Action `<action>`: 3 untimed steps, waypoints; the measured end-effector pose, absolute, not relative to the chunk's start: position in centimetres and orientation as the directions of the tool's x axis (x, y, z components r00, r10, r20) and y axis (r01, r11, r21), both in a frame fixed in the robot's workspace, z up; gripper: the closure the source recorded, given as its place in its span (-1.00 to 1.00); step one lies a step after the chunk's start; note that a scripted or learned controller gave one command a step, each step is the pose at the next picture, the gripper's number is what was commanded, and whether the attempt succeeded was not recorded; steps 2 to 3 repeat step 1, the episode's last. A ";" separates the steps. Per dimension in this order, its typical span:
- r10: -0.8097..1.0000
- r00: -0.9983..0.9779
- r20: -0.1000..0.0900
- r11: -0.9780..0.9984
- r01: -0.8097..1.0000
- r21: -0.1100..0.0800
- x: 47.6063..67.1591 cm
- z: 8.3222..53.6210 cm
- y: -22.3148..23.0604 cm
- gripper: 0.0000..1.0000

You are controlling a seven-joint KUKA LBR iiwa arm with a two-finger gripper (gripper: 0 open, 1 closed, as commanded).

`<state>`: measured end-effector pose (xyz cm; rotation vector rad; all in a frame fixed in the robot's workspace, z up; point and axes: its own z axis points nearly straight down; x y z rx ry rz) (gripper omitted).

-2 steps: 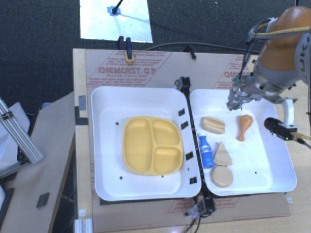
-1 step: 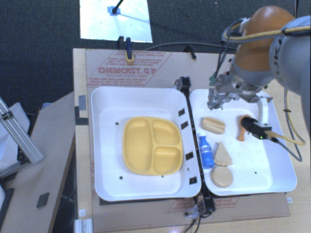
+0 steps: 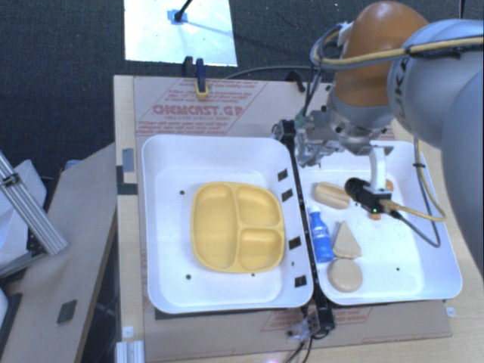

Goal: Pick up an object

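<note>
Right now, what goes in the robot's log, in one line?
stage: reaching | arm: above right bin | yellow tray: left bin | blue bottle: untouched

yellow divided tray (image 3: 237, 226) in left bin (image 3: 162, 165)

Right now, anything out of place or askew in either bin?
Nothing spilled or damaged. The yellow divided tray lies flat in the left bin. In the right bin, the blue bottle lies on its side against the divider; the tan wedge, round piece and oval piece sit loose beside it.

one fixed camera above, slanting down on both bins (image 3: 227, 153).
</note>
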<state>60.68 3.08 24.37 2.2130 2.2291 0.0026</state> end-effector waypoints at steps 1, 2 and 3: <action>1.000 -0.006 0.000 0.006 1.000 0.002 61.2 22.8 8.4 1.00; 1.000 -0.006 0.000 0.006 1.000 0.002 61.2 22.8 8.4 1.00; 1.000 -0.006 0.000 0.006 1.000 0.002 61.2 22.8 8.4 1.00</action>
